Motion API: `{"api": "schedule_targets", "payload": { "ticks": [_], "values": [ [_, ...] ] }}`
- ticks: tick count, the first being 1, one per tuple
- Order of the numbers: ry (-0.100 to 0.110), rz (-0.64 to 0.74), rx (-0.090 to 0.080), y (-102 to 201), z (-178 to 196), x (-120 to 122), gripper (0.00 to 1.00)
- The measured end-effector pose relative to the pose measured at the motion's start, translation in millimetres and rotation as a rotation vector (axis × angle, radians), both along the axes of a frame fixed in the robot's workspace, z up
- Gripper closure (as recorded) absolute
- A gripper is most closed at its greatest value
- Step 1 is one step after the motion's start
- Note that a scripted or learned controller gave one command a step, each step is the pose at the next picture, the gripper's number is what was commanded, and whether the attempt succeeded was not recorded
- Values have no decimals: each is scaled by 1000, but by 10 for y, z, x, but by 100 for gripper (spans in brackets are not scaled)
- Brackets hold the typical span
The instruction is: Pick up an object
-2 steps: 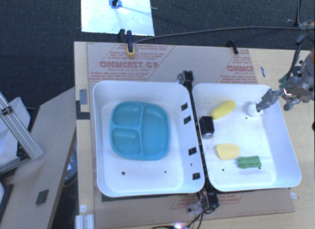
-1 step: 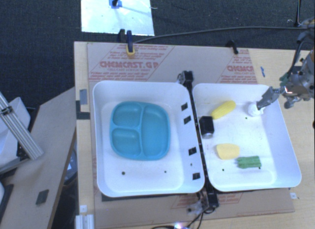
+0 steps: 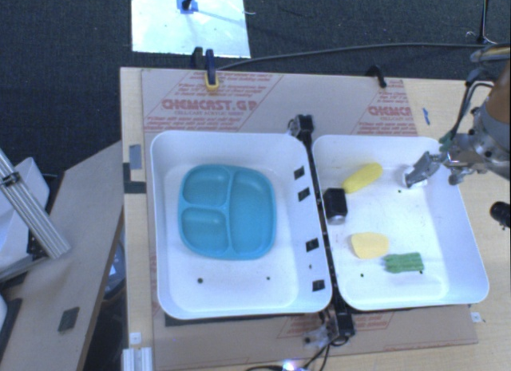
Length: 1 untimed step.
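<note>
Red "CHEMCAST GP" lettering (image 3: 209,105) crosses the board; end effector (image 3: 417,174), grip unclear, hangs over the right white bin (image 3: 471,270); yellow oblong block (image 3: 362,177) just beside it; blue divided plastic plate (image 3: 228,210) well apart.

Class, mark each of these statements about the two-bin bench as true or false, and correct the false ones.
1. The blue divided plate lies in the left white bin. True.
2. The green toy lies in the left bin. False: it lies in the right white bin.
3. The gripper holds the long yellow piece. False: the piece lies apart from it on the bin floor.
4. The small black object sits near the right bin's left wall. True.
5. The round yellow piece lies beside the green toy. True.
</note>
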<state>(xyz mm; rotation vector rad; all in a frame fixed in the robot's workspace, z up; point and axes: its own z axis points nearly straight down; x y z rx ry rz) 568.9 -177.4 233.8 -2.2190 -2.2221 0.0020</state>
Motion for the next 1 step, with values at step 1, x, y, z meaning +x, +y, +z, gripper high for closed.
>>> {"api": "schedule_targets", "payload": {
  "ticks": [1],
  "values": [
    [0, 0, 0, 34, -458, 78, 0]
  ]
}}
